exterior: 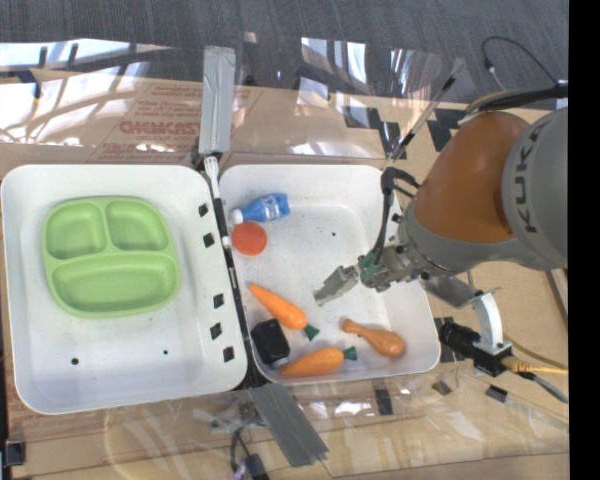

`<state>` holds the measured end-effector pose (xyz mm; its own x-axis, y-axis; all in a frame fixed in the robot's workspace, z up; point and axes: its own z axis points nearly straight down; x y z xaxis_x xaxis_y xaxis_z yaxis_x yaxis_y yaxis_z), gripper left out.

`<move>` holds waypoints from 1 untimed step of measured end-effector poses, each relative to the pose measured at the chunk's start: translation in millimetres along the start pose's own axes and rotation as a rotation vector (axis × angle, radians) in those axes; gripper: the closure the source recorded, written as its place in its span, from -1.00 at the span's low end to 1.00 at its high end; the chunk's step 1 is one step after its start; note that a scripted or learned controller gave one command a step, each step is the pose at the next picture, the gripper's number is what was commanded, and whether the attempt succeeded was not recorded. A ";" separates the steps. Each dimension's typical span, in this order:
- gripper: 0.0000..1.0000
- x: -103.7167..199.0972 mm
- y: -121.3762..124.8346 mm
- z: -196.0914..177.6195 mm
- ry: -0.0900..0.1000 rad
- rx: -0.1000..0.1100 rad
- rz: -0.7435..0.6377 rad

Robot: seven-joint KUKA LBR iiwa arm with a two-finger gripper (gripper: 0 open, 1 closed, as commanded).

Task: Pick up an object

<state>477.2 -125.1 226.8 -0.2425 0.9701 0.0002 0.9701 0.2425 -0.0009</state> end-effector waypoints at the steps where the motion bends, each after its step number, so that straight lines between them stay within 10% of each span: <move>1: -1.00 25.9 10.7 106.5 0.001 -0.002 -0.125</move>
